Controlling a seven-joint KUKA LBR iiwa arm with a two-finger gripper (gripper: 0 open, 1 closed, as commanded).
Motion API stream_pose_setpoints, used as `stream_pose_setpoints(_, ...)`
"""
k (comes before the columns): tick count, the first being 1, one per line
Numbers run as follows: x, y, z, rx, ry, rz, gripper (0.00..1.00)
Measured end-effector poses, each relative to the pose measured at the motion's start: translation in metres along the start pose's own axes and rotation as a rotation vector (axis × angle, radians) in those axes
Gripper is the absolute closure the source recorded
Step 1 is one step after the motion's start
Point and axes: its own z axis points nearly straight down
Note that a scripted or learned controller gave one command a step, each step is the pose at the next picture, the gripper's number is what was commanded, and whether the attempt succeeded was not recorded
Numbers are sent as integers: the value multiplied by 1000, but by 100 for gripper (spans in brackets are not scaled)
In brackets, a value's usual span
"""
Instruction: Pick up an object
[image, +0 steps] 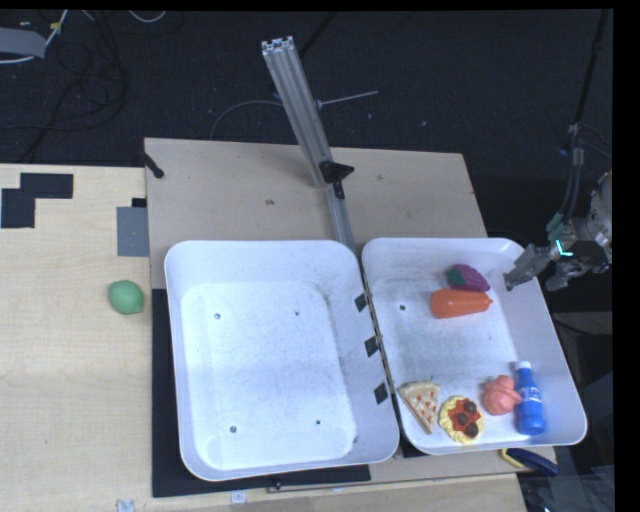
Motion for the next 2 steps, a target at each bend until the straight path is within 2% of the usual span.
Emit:
stream_pose_setpoints(1,0,0,0,0,0,0,0)
stream_pose_setpoints(2,-2,-8,60,5,1,0,0)
